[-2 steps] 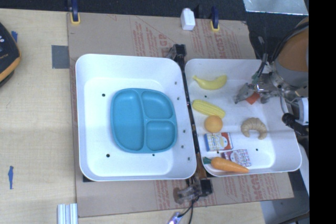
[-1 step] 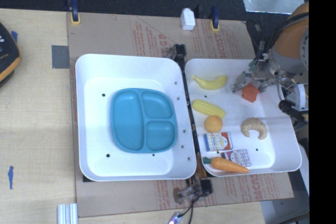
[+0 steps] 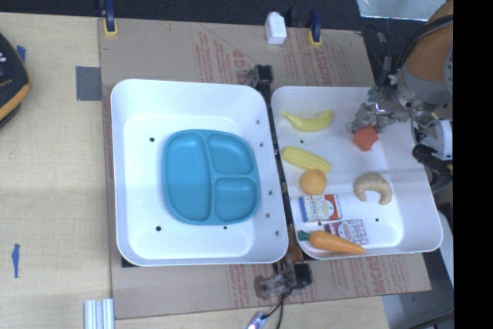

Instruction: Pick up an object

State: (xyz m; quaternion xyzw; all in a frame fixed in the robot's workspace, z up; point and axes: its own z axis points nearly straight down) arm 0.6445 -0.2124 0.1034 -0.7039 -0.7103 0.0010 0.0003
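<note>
Red is showing just under the gripper [image 3: 372,118]: a small red object [image 3: 366,138] is lying in the far right part of the right bin [image 3: 420,231], directly on the near side of the metal fingertips and seemingly touching them. Nothing in the view is confirming that it is sitting between the fingers, and how wide the jaws are standing I cannot tell, because the fingertips are blurring into a small grey tangle. What the red object is remains too small to make out.

Grey and orange, the arm [image 3: 428,62] is reaching in from the right, and its upper part is being cut off by the view's edge.

Other items are sharing the right bin. A yellow banana [image 3: 308,120] is lying at the far left, a corn cob [image 3: 306,159] is lying nearer along the left wall, and an orange ball [image 3: 313,182] is resting just beside the cob's near end. A croissant [image 3: 373,187] is lying well apart from them toward the right. Two small printed packets [image 3: 320,208] are sitting near the front, and a carrot [image 3: 333,242] is resting on the near rim, partly overlapping them.

A blue divided plate [image 3: 210,176] is sitting in the middle of the left bin [image 3: 131,100].
</note>
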